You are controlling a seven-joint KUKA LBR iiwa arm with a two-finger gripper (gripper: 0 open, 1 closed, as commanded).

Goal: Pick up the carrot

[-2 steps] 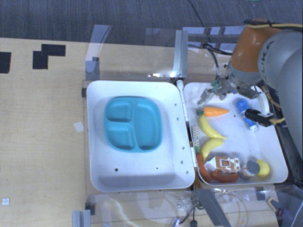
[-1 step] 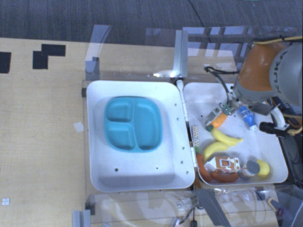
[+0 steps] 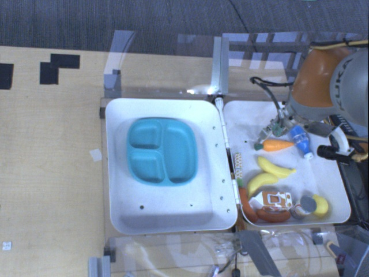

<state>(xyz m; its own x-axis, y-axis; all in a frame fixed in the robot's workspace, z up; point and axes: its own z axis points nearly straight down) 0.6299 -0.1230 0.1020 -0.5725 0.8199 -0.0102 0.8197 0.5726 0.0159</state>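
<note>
The carrot (image 3: 278,145) lies on its side in the right bin (image 3: 242,117), orange body pointing right and its green top toward the divider between the bins. The hand (image 3: 278,127) hangs just above and behind the carrot's leafy end, its small metal fingers tangled in view with the greenery, so I cannot tell whether they are apart or together, and nothing shows clearly between them. The grey arm (image 3: 351,91) with its orange band (image 3: 314,77) comes in from beyond the carrot's right side. Touching or just beside the carrot's thick end sits a blue bottle (image 3: 300,140), tilted. In front of the carrot lie two bananas (image 3: 271,175), and further forward a red-and-white package (image 3: 271,203) beside a small yellow thing (image 3: 320,205) at the bin's near edge. Well to the carrot's left, the left bin (image 3: 124,212) holds a blue divided plate (image 3: 162,151). Both bins rest on the pale tabletop (image 3: 52,154).
</note>
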